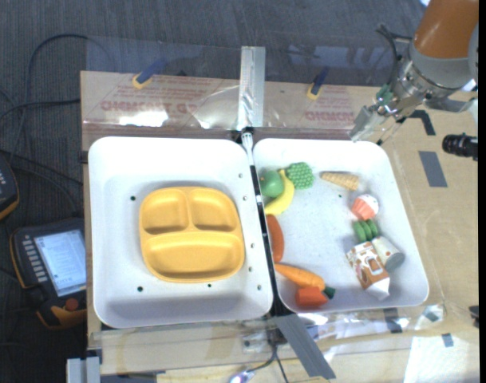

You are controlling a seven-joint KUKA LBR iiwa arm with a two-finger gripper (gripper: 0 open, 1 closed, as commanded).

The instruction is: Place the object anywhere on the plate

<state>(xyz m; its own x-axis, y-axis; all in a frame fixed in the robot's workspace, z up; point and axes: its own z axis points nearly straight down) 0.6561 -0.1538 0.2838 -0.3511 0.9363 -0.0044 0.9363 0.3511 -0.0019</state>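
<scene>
The plate (192, 234) is glossy yellow plastic, a rounded square moulded into three compartments, lying flat in the left bin (115, 174); the right bin (402, 214) holds small toy foods: a carrot (300, 276), smooth and orange, near the front; a knobbly green broccoli (300, 175); a ridged cone (340, 180); a little printed carton (370, 263); the gripper (369, 124) hangs over that bin's far right corner, grasping nothing; I cannot tell its opening.
</scene>
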